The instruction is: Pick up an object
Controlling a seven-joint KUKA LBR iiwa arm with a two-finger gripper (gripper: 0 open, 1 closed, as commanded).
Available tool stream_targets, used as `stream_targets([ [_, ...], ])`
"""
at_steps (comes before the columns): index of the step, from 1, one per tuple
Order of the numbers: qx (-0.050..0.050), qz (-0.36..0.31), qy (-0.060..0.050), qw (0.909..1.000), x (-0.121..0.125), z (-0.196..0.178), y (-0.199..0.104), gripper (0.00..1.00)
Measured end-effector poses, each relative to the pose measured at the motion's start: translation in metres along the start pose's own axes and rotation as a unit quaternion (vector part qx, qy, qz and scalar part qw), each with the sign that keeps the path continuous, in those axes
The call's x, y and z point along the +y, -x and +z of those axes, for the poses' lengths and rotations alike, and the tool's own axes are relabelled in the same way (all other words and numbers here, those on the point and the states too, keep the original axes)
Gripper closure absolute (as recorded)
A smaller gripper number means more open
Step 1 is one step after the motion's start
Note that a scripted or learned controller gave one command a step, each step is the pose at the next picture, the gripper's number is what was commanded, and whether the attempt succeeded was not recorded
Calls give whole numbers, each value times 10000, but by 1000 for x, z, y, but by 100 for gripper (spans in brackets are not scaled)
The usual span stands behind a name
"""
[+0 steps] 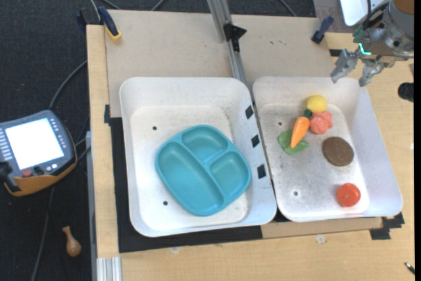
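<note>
Nearest the camera, along the lower edge of the camera view, lie the front rims of the two white bins. Left bin (135, 141): contains one turquoise divided plate (203, 170), lying flat. Right bin (385, 171): contains five small items. Red tomato (348, 195) near the front wall; brown round disc (338, 151) behind it; pink item (320, 122), yellow lemon (317, 103) and orange carrot (299, 131) with green leaf grouped toward the back, touching or nearly touching one another.

Handling assessment: all five appear to be small toy food pieces, probably light and rigid, with smooth surfaces that may slip. The tomato stands apart from the others and offers free space on both sides; it is the recommended target, taken across its widest part. The carrot should be gripped across its narrow body, not along its length. The clustered items risk disturbance of neighbours.

Gripper (356, 70): positioned above the back right corner of the right bin, beyond the lemon, well apart from every item. Both fingers point downward with a clear gap between them, so the jaws stand apart. Nothing lies between the fingers, and nothing is in contact with them.
</note>
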State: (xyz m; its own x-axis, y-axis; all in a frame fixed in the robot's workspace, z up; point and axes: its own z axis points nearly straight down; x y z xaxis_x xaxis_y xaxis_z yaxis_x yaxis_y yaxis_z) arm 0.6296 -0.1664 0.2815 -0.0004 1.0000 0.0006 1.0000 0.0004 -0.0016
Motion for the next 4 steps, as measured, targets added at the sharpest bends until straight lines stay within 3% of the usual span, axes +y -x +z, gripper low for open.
stream_targets([
  [1,-1,-2,8,10000,0,-1,0,0],
  [4,9,1,-27,10000,-14,146,-19,0],
])
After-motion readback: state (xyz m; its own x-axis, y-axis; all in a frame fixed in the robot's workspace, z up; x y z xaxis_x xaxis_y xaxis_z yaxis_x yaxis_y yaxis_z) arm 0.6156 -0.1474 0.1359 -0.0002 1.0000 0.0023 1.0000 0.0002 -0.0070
